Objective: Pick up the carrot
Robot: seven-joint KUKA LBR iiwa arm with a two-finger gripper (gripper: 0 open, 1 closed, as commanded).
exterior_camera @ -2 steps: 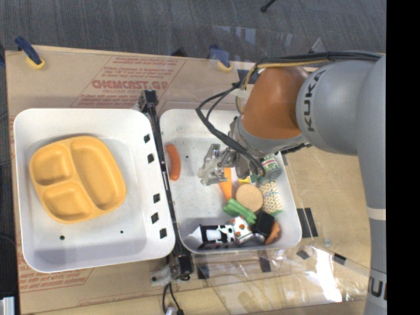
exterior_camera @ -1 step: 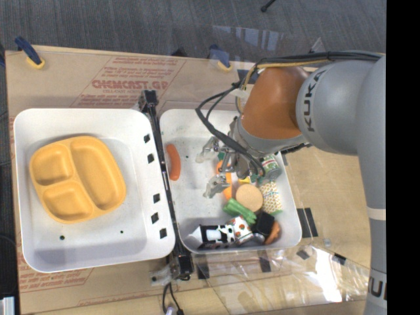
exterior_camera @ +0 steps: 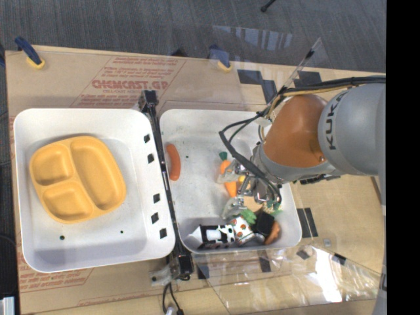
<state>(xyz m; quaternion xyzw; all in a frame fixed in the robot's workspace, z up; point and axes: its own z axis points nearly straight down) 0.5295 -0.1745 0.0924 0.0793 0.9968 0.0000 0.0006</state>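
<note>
The carrot (exterior_camera: 226, 169) is a small orange piece with a green top, lying in the middle of the right white bin (exterior_camera: 197, 136). Part of it is hidden by the gripper and a black cable. The gripper (exterior_camera: 251, 190) hangs below the arm's orange band (exterior_camera: 292, 133), right over the carrot's lower end and touching or nearly touching it. Nothing in the view shows whether the carrot is held.
An orange-red sausage-shaped toy (exterior_camera: 172, 161) lies by the right bin's left wall. A black-and-white toy (exterior_camera: 220, 233) and other small toys (exterior_camera: 262, 225) crowd its near edge. The left bin (exterior_camera: 39, 241) holds a yellow divided plate (exterior_camera: 77, 177).
</note>
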